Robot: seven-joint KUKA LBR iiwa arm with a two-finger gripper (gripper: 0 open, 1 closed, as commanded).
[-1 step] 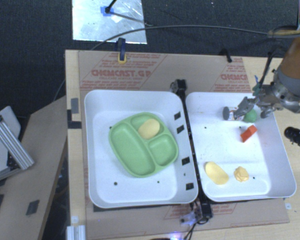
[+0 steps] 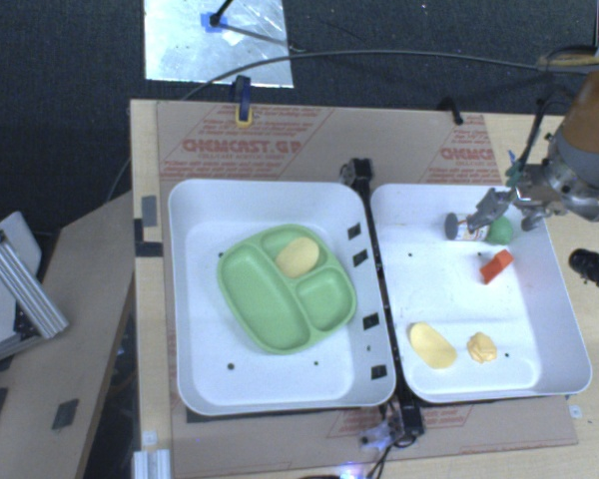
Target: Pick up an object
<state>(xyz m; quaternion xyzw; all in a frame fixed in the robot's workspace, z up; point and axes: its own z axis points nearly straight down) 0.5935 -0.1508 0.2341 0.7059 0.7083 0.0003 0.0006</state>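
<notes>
My gripper [image 2: 490, 224] reaches in from the right over the far part of the right bin [image 2: 549, 367]. Its two grey fingers [image 2: 452, 226] are spread wide, so it is open. A small green round object [image 2: 500, 233] lies just below the span between them, nearer the right finger, and neither finger visibly touches it. Slightly nearer lies a red-orange block [image 2: 495, 265]. At the bin's front sit a yellow oval piece [image 2: 432, 345] and a small yellow lump [image 2: 482, 347].
The left bin [image 2: 195, 267] holds a green divided plate [image 2: 270, 307] with a pale yellow object [image 2: 299, 256] in its far compartment. A black hinge strip [image 2: 374, 297] runs between the bins. The grey arm with its orange band [image 2: 584, 128] rises at the right.
</notes>
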